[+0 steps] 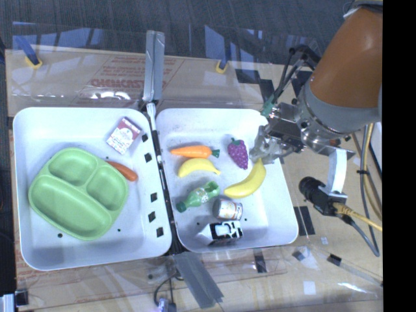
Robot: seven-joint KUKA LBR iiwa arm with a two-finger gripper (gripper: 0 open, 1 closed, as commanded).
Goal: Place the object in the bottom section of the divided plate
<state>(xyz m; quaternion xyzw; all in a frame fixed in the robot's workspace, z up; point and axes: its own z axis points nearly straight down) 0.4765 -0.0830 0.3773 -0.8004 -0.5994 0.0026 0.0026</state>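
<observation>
A green divided plate (pixel 77 192) lies in the left bin (pixel 39 125); its large section faces the front and two smaller ones sit toward the back. My gripper (pixel 259 151) hangs over the right bin (pixel 195 117), right at the upper tip of a large yellow banana (pixel 247 182). Beside it to the left lies a purple grape bunch (pixel 238 152). The arm's wrist hides where the gripper meets the banana.
The right bin also holds a carrot (pixel 193 151), a small banana (pixel 197 167), a green bottle (pixel 198 197), a metal can (pixel 227 208) and a black-and-white item (pixel 225 231). In the left bin, a small orange piece (pixel 123 169) touches the plate's right rim, with a small carton (pixel 123 136) behind it.
</observation>
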